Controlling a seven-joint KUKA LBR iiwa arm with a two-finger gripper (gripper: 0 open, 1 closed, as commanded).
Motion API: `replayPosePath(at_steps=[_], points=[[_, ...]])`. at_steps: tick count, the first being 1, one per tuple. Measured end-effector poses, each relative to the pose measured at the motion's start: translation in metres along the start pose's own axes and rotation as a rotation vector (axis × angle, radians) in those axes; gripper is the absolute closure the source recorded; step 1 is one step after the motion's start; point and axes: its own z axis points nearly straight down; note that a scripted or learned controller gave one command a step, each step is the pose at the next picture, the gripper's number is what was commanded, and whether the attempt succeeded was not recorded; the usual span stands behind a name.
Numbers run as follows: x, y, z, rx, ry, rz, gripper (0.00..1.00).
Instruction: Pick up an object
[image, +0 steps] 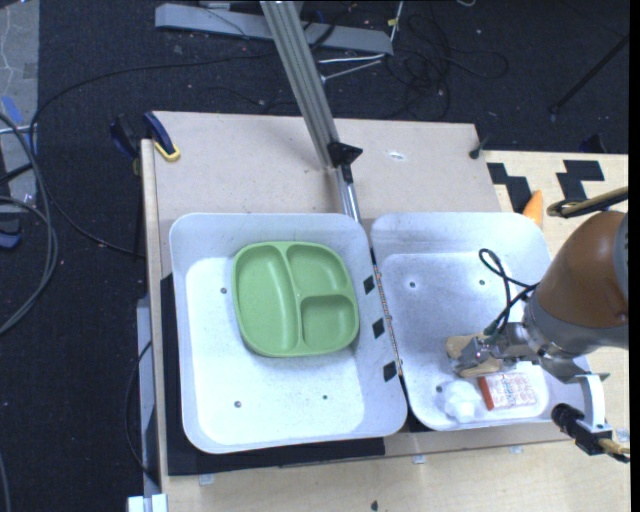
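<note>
— Low in the right bin (420, 250), toward the lower right of the frame, where are the jaws (487, 350)?

— Down among the things there, at the end of the arm (585, 290) reaching in from the right; whether they are spread or pressed together I cannot tell, the wrist hides them.

— What lies around them?

— A tan object (462, 346) touches them on their left; a red-and-white packet (512, 390) lies just below; a white crumpled lump (461, 401) sits left of the packet, near the bin's lower edge.

— And farther out?

— A green divided plate (296, 298) rests flat in the left bin (200, 400); both bins sit side by side on the bench (250, 160).
</note>
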Motion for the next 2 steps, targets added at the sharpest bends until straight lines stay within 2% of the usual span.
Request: replayPosePath(at_steps=[1,2], points=[[-0.008,0.005,-0.060,-0.003,-0.001,-0.004,1.00],[-0.004,0.006,-0.103,-0.002,0.000,-0.005,1.00]])
